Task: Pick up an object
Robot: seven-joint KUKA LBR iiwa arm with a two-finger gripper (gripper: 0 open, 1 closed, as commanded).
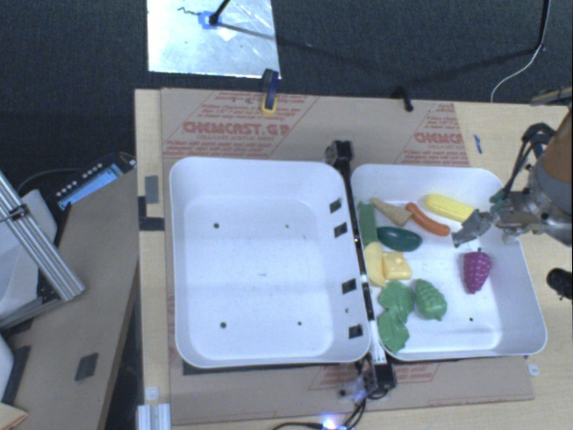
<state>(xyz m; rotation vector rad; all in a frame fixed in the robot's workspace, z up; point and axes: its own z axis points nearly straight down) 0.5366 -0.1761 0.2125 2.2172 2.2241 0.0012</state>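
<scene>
My gripper (483, 227) hangs over the right side of the right bin (515, 325), reaching in from the right. Nothing shows in its grasp. Purple toy grapes (476, 270) lie just below it on the bin floor, apart from it. A yellow corn cob (448, 207) and an orange carrot (429, 220) lie to its left. Further left are a tan wedge (389, 210), a dark green piece (399, 237), a yellow block (390, 265) and several green leafy toys (429, 301).
The left bin (260, 258) sits beside the right one, with black clips (348, 286) along the shared rim. Both rest on a cardboard sheet (233, 124). A grey device (89, 179) and a metal rail (40, 249) lie off to the left.
</scene>
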